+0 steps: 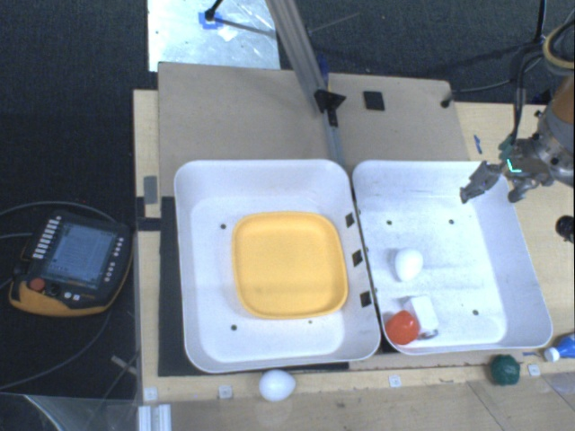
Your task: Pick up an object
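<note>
Here, claw (496, 184) spread, bare, at right bin's (530, 268) upper edge, white egg (409, 264) well apart, lower left.

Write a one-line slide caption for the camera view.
Gripper open above the right bin's far corner; white egg and red ball lie inside, yellow plate in left bin.

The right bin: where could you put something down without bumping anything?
Bare floor runs across the right bin's middle and far end, below the gripper. Its near left corner is crowded: white egg, red ball, small white block.
</note>
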Tool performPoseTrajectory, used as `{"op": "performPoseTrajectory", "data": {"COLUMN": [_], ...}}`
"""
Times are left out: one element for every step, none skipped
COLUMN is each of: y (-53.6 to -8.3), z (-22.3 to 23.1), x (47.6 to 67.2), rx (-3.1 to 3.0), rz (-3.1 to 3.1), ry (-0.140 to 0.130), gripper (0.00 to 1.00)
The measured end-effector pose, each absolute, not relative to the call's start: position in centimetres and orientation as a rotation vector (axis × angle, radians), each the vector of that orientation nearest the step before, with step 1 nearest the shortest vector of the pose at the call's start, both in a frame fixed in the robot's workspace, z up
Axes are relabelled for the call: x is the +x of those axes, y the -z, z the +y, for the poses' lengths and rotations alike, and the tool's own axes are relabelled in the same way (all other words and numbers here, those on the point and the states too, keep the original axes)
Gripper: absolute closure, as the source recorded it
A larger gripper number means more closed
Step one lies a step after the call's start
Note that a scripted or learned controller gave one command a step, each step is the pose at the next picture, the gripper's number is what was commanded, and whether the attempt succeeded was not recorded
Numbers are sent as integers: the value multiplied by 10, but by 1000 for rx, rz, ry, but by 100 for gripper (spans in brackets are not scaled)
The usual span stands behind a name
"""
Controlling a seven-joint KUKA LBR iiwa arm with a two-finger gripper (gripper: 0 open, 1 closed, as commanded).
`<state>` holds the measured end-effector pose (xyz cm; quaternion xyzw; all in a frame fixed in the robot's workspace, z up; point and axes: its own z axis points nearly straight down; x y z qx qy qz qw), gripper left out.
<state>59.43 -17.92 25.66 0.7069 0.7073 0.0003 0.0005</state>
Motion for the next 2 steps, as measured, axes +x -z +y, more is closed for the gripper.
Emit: {"op": "performPoseTrajectory", "data": {"y": [-257, -215], "z": [-179, -180], "x": [594, 597], "rx": [2220, 2222], "rz": [2221, 2223], "ry": [-1, 2], "gripper": [0, 0]}}
